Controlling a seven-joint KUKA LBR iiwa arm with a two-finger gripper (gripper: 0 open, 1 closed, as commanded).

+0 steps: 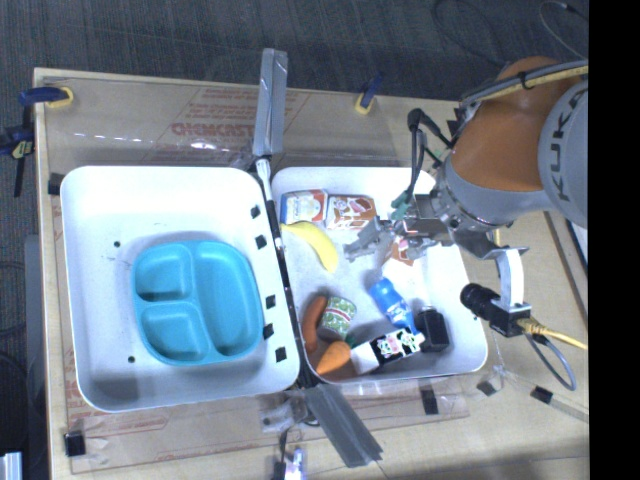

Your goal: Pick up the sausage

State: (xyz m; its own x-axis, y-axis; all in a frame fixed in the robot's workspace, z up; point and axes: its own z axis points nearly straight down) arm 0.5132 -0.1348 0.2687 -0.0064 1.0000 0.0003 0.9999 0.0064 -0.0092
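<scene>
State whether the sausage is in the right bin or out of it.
In: the sausage lies inside the right bin, near its left wall beside a small can.

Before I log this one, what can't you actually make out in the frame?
- End effector: small and cluttered in the camera view; open or shut is unreadable.
- Sausage: partly covered by the round can, so its full length is hidden.
- Carrot: its lower end runs under the right bin rim shadow.
- Small cartons: labels too small to read.
</scene>
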